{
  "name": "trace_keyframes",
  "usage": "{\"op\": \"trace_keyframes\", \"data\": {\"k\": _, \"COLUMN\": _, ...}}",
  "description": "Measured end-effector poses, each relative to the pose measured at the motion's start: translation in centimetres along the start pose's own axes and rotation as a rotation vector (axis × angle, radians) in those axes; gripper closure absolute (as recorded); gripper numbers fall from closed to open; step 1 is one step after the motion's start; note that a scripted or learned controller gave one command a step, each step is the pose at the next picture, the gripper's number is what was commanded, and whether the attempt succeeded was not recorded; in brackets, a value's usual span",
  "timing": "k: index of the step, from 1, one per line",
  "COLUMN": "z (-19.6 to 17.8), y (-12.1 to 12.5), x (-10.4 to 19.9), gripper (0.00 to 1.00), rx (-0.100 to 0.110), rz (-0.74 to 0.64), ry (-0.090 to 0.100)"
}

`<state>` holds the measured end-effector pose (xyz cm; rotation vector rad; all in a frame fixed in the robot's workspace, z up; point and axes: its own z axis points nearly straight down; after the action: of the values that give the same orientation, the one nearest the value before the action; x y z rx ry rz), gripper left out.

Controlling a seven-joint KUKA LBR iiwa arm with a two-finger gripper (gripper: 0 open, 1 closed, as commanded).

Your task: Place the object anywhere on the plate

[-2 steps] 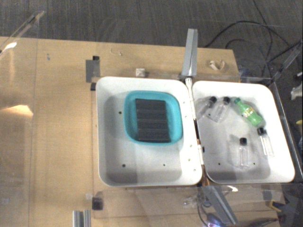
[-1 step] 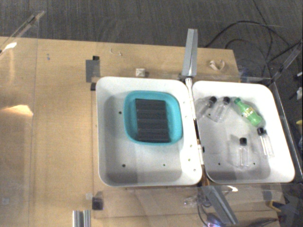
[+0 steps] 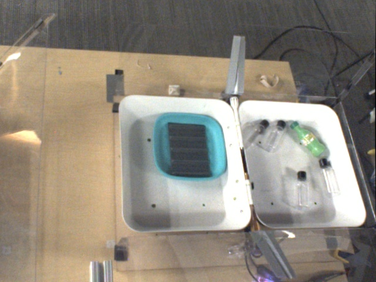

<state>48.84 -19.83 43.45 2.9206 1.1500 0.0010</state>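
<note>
Start of the task: four bottles, one green [image 3: 309,140], lie in the right bin [image 3: 350,175]; the plate [image 3: 218,151] waits in the left bin [image 3: 132,175]. Next comes picking one bottle

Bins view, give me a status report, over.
Teal plate in left bin, dark pad on it. Green bottle and four clear bottles in right bin, apart from plate.
</note>
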Motion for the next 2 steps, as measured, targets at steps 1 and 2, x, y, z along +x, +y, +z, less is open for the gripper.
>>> {"op": "trace_keyframes", "data": {"k": 1, "z": -0.06, "y": 0.22, "x": -0.24, "gripper": 0.00, "rx": -0.001, "rz": 0.115, "ry": 0.001}}
{"op": "trace_keyframes", "data": {"k": 2, "z": -0.07, "y": 0.47, "x": -0.49, "gripper": 0.00, "rx": -0.001, "rz": 0.244, "ry": 0.002}}
